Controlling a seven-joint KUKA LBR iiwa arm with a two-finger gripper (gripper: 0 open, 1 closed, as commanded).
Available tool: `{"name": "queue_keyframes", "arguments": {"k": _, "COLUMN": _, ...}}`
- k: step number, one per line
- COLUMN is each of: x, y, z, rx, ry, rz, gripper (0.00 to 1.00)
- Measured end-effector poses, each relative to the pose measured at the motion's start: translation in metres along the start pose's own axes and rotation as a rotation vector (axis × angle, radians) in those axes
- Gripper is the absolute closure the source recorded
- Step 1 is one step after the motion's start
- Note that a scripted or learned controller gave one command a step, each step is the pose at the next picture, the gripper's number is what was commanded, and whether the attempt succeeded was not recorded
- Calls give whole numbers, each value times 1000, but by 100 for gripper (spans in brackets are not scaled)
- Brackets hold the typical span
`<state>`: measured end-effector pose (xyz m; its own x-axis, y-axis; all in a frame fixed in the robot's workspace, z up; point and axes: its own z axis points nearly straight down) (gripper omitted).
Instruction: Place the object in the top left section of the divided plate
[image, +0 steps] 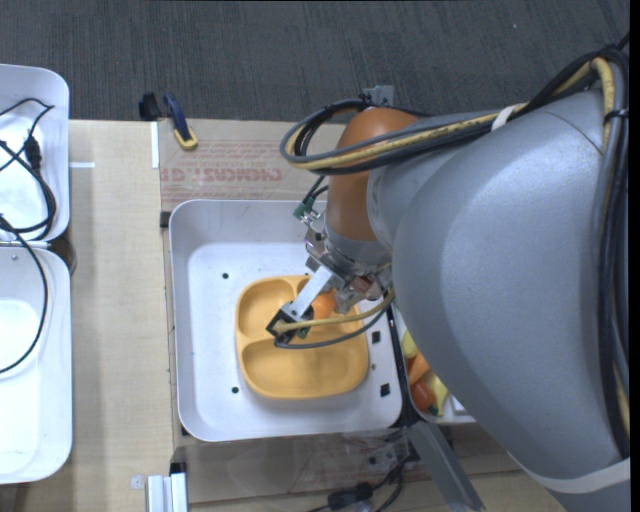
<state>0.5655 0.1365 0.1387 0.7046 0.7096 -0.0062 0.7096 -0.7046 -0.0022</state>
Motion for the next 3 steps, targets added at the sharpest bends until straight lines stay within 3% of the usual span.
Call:
{"name": "queue_keyframes", "arguments": {"k": 1, "x": -19, "y": -44, "z": -50, "rx": 0, "ry": 0, "rz": -126, "gripper": 100}}
{"name": "queue_keyframes", "arguments": {"k": 2, "x": -26, "y": 18, "z": -46, "rx": -1, "ry": 0, "rz": -189, "gripper": 100}}
{"name": "queue_keyframes", "arguments": {"k": 3, "x": 50, "y": -41, "z": -62, "rx": -1, "ry": 1, "rz": -167, "gripper": 100}}
